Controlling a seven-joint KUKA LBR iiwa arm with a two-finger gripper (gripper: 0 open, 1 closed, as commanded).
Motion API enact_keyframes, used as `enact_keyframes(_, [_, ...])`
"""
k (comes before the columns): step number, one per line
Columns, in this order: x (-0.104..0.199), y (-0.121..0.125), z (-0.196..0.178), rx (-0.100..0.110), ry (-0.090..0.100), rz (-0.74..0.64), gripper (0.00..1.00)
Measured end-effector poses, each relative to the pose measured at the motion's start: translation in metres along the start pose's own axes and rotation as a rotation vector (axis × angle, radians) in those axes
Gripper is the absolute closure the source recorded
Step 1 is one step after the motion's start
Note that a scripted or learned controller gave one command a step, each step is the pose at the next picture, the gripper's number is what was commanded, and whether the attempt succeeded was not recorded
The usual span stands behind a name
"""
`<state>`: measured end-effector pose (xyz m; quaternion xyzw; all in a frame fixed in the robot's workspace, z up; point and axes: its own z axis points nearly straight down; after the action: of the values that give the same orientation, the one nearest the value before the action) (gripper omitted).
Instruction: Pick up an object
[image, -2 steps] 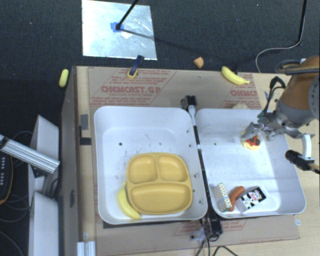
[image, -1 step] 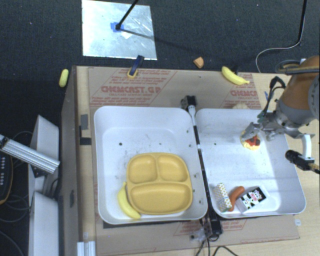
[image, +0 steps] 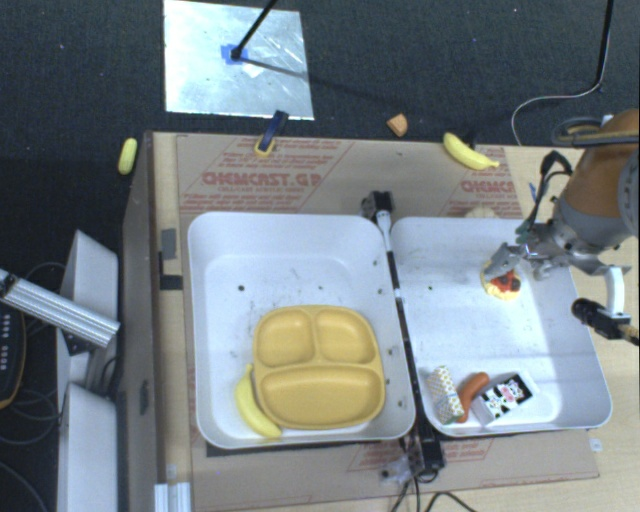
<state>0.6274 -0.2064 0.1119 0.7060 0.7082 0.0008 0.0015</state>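
Observation:
My gripper reaches in from the right and hangs low over the far part of the right bin. Directly under it lies a small yellow and red object, partly covered by the fingertips. At the right bin's near edge lie a tan corn-like piece, an orange sausage-shaped piece and a black and white patterned block. The left bin holds a yellow divided plate with a banana against its near left side.
A banana and a small orange piece lie beyond the bins on the bench's far edge. A yellow item sits off the bench's far left corner. A metal sheet lies on the floor behind.

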Motion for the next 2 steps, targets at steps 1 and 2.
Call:
enact_keyframes(1, [0.000, 0.002, -0.006, 0.000, 0.000, 0.000, 0.00])
enact_keyframes(2, [0.000, 0.003, 0.027, 0.002, 0.000, -0.001, 0.00])
